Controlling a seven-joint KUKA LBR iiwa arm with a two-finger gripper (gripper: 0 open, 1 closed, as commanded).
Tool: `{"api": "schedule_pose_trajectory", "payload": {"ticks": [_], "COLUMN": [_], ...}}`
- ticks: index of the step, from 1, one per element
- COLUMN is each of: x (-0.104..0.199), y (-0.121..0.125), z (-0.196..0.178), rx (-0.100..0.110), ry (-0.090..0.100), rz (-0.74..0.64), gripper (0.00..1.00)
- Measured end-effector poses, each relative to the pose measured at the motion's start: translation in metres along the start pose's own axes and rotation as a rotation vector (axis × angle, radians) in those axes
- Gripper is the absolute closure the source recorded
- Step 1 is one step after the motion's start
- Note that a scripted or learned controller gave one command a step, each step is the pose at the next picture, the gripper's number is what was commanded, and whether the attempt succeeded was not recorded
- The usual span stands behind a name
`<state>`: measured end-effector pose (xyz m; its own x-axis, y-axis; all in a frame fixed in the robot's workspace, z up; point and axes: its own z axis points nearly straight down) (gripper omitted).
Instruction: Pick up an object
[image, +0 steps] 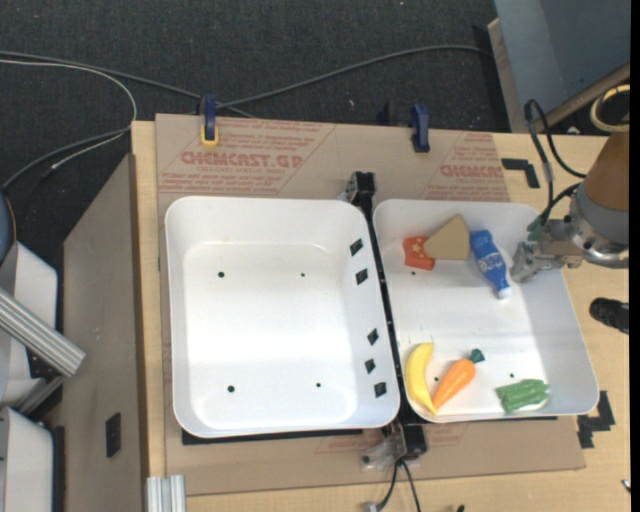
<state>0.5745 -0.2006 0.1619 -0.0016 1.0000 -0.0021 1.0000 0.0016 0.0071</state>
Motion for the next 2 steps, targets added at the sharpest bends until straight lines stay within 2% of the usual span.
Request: {"api": "schedule_pose_trajectory", "payload": {"ticks": [2], "x": [-0.005], "y": [0.004], "z": [-0.091], "rx": [0.001], "ry": [0.0], "rz": [-0.001], "gripper": [1.0]}}
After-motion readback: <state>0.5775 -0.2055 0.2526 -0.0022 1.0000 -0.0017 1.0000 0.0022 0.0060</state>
